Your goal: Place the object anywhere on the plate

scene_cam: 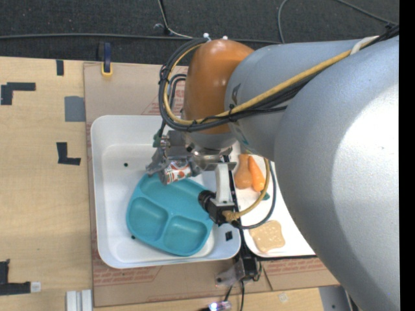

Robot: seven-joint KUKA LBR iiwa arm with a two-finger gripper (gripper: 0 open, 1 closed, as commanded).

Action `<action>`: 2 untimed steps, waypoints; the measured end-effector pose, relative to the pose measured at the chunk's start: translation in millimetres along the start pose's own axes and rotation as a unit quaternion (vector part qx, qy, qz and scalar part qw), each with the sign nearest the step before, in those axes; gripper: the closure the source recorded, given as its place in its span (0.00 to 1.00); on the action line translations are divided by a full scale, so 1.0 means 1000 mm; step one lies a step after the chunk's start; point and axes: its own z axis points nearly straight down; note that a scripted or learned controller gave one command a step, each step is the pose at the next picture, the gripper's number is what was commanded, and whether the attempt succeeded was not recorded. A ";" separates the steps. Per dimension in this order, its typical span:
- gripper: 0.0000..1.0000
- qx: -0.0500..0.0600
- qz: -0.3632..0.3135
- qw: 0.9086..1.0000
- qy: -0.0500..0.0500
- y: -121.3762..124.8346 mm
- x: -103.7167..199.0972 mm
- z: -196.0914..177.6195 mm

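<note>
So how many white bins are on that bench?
2. The left bin holds the blue plate. The right bin sits beside it, largely covered by the arm, with a carrot and a toast slice showing; the arm may hide more items.

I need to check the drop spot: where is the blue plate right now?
The blue plate lies in the left white bin, toward its near right corner, just below the gripper and left of the toast in the neighbouring bin.

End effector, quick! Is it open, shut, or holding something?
End effector: shut on the small can, just above the blue plate's upper edge.
</note>
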 end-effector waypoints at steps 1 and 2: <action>1.00 0.001 0.002 1.000 -0.001 0.004 -0.001 -0.001; 0.00 0.001 0.002 1.000 -0.001 0.004 -0.001 -0.001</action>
